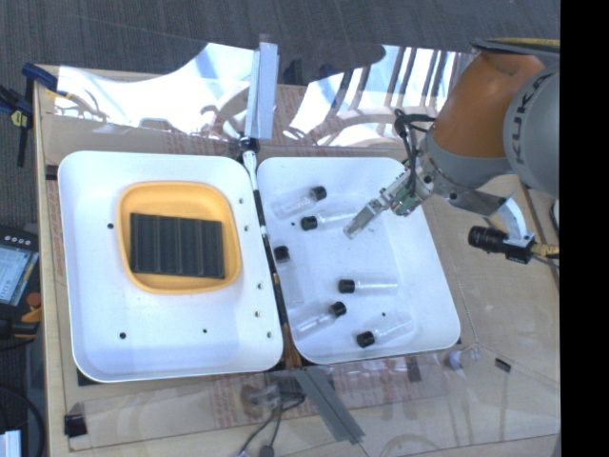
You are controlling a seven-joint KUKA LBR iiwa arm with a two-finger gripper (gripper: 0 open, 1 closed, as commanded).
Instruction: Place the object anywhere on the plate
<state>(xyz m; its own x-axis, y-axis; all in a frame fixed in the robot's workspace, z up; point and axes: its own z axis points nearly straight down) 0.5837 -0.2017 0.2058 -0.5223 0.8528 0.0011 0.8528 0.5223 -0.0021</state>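
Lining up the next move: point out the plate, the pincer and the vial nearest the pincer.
plate [177, 201]: camera view, yellow upper rim.
pincer [363, 220]: camera view, at its fingertips.
vial [309, 223]: camera view, its black cap.

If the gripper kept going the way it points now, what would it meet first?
The gripper points down-left over the right bin. Probably the black-capped vial just ahead, otherwise bare bin floor; its height is unclear.

The one camera hangs above the bench, looking down at a slant from the 6 o'clock side toward 12. It stands far enough back to take in both bins, with the arm entering from 3 o'clock.
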